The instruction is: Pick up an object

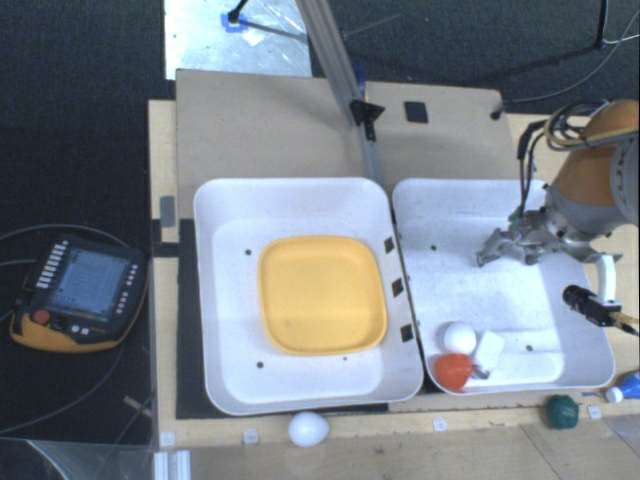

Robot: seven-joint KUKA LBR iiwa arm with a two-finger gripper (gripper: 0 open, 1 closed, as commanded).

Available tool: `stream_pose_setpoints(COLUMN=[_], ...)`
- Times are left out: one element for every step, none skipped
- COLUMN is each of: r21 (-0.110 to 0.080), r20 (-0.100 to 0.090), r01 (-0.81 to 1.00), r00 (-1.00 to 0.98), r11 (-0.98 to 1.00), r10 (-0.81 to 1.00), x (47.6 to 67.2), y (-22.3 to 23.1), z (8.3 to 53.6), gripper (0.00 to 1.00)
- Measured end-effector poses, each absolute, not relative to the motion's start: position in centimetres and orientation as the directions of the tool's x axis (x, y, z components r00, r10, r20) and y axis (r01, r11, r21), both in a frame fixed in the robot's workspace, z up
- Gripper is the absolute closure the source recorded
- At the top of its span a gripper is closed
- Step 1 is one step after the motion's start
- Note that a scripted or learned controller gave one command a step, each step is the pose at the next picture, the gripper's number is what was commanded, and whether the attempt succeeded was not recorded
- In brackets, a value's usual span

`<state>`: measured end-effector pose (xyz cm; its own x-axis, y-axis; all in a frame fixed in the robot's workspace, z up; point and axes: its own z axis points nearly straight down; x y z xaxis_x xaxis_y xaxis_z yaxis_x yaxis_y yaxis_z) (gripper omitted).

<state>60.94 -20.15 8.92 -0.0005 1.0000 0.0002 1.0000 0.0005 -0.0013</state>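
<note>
I see the gripper (492, 255) over the right white bin (500, 203) | fingers apart, holding nothing | small white ball (459, 337) near the bin's front corner

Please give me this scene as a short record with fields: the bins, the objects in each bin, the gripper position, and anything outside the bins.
left bin: holds a yellow plate
right bin: white ball, red object and small white block, clustered in the near left corner
gripper: over the right bin, apart from the cluster
held object: none visible
outside the bins: white egg-shaped object and green ball on the bench front edge
</note>
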Motion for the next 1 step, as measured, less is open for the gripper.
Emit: stream_pose_setpoints(r21=[0.003], r20=[-0.001], r01=[1.0], r00=[-0.001], r11=[0.001], r10=[1.0], x=[61.06], y=[-20.18], z=[10.14], gripper=[1.0])
